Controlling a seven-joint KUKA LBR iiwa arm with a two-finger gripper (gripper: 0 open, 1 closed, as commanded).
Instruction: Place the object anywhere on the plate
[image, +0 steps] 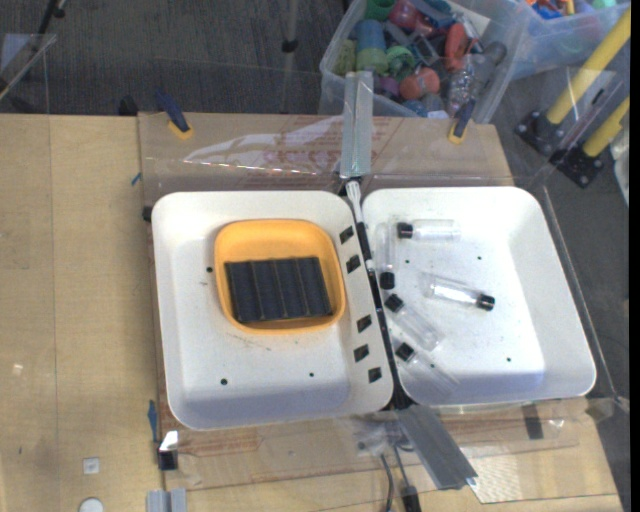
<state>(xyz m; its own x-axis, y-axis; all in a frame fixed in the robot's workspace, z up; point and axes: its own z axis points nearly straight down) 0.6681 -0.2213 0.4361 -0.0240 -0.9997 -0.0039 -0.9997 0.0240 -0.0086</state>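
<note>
the left bin (190, 385) carries an orange plate (226, 250), set a little toward the bin's far edge and nearer its right edge than its left. a dark ribbed slab (278, 288) lies flat on the plate, covering most of its floor and leaning toward the plate's near rim. it reads as something already resting there. bare orange is left mainly along the plate's far edge and left side, and that is where anything new would most easily settle.

between the two bins, their raised edges meet in a ridge marked with a row of small black tabs (362, 324). anything carried across must be lifted over it.

the right bin (530, 350) holds the loose pieces, which i take to be the task's object: clear tubes with black caps. one tube (428, 230) lies near the far edge, cap toward the ridge. a second tube (458, 296) lies near the bin's middle, tilted, with its cap toward the right edge. it sits well apart from the walls, so it looks the easiest to pick. a third tube (412, 325) lies close to the left edge, slanting toward the near corner. it is faint against the white and awkwardly close to the wall. small black bits beside the ridge may be more caps, but i cannot tell.

none of the tubes is on the plate yet, so the move looks not yet begun.
</note>
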